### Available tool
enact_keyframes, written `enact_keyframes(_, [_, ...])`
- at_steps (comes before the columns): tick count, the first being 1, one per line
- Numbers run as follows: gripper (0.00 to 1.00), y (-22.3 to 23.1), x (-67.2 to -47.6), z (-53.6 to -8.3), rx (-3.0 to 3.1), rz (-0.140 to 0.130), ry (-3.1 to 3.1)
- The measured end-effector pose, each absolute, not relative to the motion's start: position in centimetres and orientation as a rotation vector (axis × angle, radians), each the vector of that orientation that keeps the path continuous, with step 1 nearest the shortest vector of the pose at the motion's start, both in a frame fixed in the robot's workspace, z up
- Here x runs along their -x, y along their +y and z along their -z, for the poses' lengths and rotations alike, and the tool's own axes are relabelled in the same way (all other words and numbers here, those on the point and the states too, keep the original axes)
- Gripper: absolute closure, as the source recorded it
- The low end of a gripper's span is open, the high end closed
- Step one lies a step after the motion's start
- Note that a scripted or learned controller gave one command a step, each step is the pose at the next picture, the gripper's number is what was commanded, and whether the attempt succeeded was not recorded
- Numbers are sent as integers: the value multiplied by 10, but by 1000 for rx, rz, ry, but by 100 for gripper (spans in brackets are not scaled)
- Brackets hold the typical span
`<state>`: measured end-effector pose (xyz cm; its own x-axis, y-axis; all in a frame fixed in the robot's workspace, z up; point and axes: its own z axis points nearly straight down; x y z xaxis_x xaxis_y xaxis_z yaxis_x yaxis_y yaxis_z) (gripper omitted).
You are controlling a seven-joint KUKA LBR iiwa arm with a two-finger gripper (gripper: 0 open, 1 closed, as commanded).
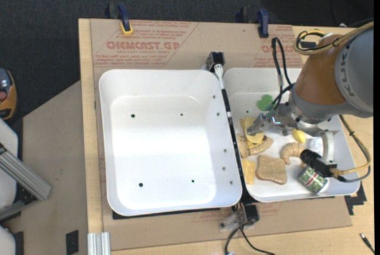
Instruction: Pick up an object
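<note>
White right bin (249, 82) with toast (271, 170)

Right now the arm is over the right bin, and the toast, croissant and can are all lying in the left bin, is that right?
Not quite. The camera view shows the toast, croissant and can in the right bin, under the arm, not in the left bin. The arm is over the right bin, as you said.

Toast slice (271, 170), croissant (291, 151), banana pieces (256, 142) and a green-labelled can (313, 179) lie jumbled in the right bin (237, 84).
</note>
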<state>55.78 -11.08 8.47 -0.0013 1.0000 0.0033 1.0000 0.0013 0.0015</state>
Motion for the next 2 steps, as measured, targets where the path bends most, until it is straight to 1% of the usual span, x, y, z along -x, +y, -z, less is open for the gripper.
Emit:
enact_keyframes(1, [0, -175, -630, -86, 2229, 4, -2228])
enact_keyframes(2, [0, -98, -603, -91, 2213, -1, -2223])
